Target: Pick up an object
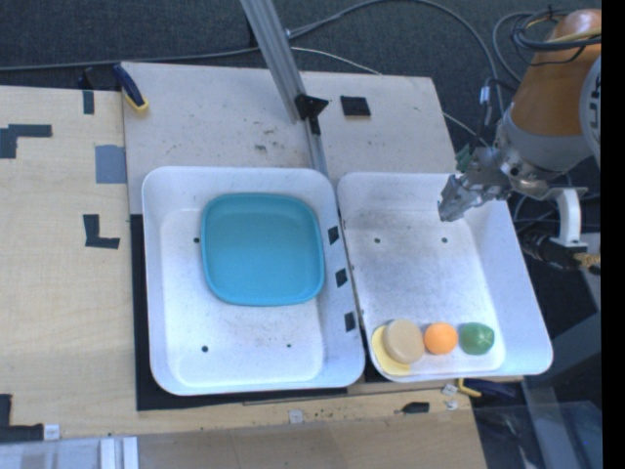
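A robotics lab: taped plywood bench (59, 262), loose cables (391, 13), white bins (166, 360).

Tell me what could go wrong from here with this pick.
1. The tan disc, orange ball and green ball sit in a tight row against the right bin's near wall, so fingers may hit the wall or nudge a neighbour.
2. The balls look round and could roll away if touched off-centre.
3. The gripper hangs at the bin's far end, well away from the row, so a straight descent would likely grab nothing.
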Motion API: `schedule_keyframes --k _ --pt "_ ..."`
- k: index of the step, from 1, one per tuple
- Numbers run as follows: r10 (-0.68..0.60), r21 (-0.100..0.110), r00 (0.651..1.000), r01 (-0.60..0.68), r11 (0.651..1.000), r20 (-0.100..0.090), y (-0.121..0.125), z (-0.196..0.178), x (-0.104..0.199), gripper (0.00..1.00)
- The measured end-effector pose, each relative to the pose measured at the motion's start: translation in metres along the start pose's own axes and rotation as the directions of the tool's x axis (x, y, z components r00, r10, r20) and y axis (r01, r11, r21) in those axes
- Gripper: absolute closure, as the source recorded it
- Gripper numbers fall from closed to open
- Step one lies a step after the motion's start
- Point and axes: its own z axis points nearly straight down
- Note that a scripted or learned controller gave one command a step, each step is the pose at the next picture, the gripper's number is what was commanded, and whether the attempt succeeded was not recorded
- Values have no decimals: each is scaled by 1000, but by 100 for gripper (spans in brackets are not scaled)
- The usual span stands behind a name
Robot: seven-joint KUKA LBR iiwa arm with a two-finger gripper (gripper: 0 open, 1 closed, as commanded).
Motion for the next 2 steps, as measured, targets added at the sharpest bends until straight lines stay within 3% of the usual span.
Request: schedule_keyframes --k 2 --pt "0 2 1000 0 1000 0 -12 19 92 100"
